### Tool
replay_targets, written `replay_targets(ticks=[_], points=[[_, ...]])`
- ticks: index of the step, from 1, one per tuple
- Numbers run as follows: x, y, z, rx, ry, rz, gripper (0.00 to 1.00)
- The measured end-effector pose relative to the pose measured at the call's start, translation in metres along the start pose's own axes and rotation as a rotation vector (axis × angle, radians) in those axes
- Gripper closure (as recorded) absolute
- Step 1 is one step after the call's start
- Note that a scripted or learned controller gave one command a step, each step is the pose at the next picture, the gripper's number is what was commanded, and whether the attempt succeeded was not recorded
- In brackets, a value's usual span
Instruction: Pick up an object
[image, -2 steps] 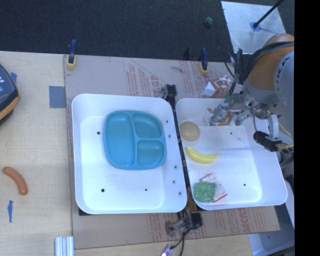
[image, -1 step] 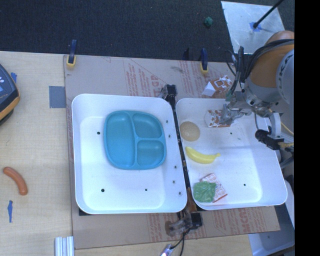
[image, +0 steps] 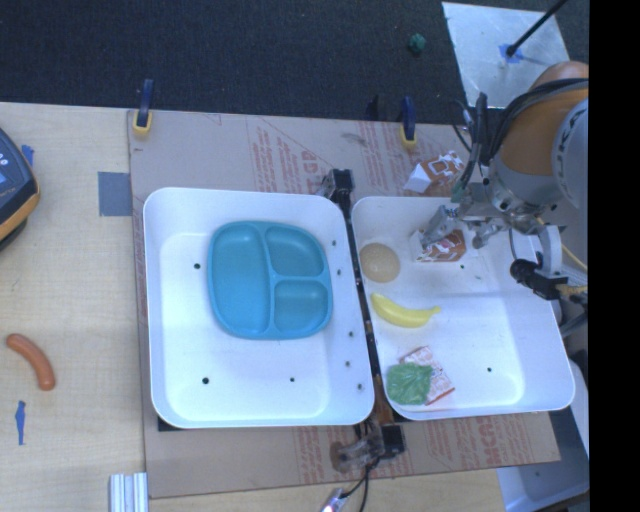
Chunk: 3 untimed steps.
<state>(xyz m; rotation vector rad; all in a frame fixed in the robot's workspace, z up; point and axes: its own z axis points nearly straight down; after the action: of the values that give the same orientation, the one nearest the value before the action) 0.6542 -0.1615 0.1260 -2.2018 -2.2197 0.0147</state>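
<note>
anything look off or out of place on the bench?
Yes: a sausage lies on the bare bench left of the left bin, and a small packet sits on the cardboard just beyond the right bin. Both are outside the bins.

The grey metal robot arm (image: 560, 150) is showing a rounded orange band above its wrist, black cables looping beside it, and a silvery, angular gripper (image: 455, 225) assembly.

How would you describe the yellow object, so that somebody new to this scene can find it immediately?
Look at the right white bin, the one nearer the arm. Near its left wall, below a round beige disc and above a green packet, lies the banana. It is the only yellow, curved thing in the bin.
</note>
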Motion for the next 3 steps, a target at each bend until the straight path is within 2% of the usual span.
replay_targets(ticks=[1, 2, 3], points=[[-0.022, 0.007, 0.018, -0.031, -0.006, 0.003, 0.00], [-0.026, -0.029, 0.021, -0.046, -0.009, 0.002, 0.00], [-0.019, 0.008, 0.023, -0.031, -0.009, 0.004, 0.00]])
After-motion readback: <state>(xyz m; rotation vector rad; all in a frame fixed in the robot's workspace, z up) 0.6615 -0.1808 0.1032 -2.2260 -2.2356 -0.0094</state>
